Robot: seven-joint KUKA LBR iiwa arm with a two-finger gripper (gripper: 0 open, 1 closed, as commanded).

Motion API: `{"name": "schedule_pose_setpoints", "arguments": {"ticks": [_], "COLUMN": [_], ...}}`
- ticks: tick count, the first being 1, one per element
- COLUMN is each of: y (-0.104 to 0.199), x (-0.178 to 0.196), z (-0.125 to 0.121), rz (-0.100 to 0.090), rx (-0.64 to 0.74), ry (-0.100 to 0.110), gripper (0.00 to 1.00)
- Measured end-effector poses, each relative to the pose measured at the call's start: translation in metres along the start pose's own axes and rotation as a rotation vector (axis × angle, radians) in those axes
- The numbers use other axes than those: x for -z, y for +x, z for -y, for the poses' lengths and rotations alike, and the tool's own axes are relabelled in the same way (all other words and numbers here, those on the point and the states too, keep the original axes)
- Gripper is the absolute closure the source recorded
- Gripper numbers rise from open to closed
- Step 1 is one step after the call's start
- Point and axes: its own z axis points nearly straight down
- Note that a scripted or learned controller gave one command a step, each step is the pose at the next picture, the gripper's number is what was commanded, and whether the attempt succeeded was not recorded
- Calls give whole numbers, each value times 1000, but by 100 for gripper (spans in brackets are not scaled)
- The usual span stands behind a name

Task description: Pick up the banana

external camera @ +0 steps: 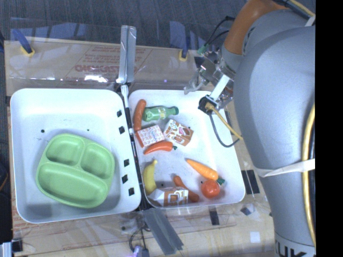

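The yellow banana (150, 176) lies in the right bin (231, 162) close to its left wall, towards the front, curved and resting flat. My gripper (197, 83) hangs over the far right corner of that bin, well away from the banana and above the bin's rim. Cables and the grey wrist crowd around it. Nothing can be seen held in it.
Around the banana lie a carton (173, 197), a small orange piece (179, 183), a carrot (202, 169), a tomato (210, 189), a red-orange pepper (159, 148), two cartons (150, 135), a sausage (139, 114) and a green bottle (159, 113). The left bin (32, 111) holds a green divided plate (75, 170).
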Motion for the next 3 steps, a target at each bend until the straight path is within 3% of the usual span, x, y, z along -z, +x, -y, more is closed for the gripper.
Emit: {"name": "schedule_pose_setpoints", "arguments": {"ticks": [1, 2, 3], "y": [-54, -51, -29], "x": [-122, -141, -57], "z": [54, 127, 43], "rz": [0, 1, -1], "rx": [240, 73, 77], "ry": [2, 3, 0], "gripper": [0, 0, 0]}}
